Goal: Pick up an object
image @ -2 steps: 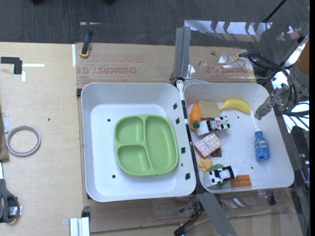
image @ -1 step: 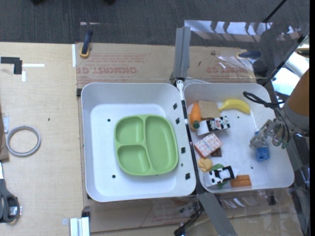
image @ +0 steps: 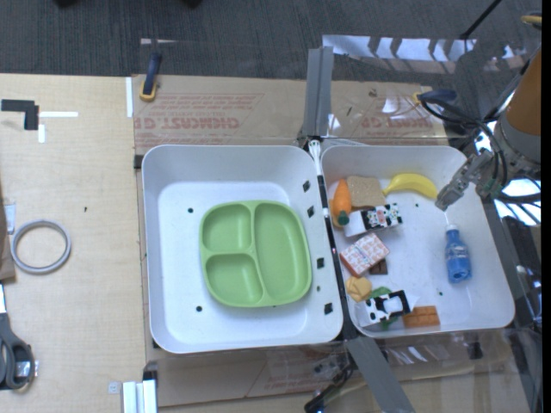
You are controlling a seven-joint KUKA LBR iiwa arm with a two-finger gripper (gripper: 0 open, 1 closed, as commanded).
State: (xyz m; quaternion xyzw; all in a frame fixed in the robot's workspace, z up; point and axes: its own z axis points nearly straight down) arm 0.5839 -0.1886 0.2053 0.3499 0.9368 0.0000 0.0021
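Note:
The right bin holds several small items. A yellow banana lies at its back, beside a tan bread slice and an orange carrot. A black-and-white carton and a pink checked box sit left of centre. A blue bottle lies alone on the right. My gripper hangs over the bin's back right, just right of the banana and above the bottle, holding nothing that I can see.
The left bin carries a green divided plate. A cheese wedge, a second black-and-white toy and a brown block crowd the right bin's front. A tape roll lies on the bench at left.

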